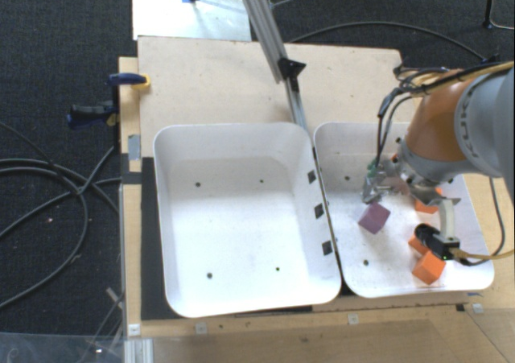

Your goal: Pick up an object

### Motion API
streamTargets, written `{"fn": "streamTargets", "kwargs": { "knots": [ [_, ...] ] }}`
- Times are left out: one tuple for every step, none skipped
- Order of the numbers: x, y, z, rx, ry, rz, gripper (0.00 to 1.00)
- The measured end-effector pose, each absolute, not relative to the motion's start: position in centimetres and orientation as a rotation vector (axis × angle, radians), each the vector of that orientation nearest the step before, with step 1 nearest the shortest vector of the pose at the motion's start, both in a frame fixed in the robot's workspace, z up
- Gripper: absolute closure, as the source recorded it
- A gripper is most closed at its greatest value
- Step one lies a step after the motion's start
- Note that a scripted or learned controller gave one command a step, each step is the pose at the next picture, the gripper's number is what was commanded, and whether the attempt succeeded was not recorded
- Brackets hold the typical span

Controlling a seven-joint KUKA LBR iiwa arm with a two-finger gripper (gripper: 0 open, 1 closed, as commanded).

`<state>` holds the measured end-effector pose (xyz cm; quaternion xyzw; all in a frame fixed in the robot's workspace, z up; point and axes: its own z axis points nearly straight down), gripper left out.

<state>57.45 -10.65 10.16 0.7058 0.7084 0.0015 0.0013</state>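
A purple cube (374, 217) lies tilted in the right bin (354, 144), near the bin's left wall. My gripper (375, 191) hangs just above the cube's upper edge, close to it or touching it. The grey arm with its orange band (434, 124) reaches in from the right over that bin. An orange block (429, 268) sits near the bin's front right corner. A second orange piece (418, 243) lies beside it, and a third (426, 207) peeks out from under the wrist.
The left bin (173, 192) stands beside the right one, with a divider wall between them. A slanted metal bar (265, 23) crosses the back of the bench. A blue clamp (121, 80) grips the bench's left edge. Cables trail from the wrist.
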Motion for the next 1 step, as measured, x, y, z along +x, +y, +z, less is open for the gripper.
{"fn": "streamTargets", "kwargs": {
  "knots": [
    [57.45, -10.63, 10.12, 2.216, 2.224, 0.005, 0.0]
  ]
}}
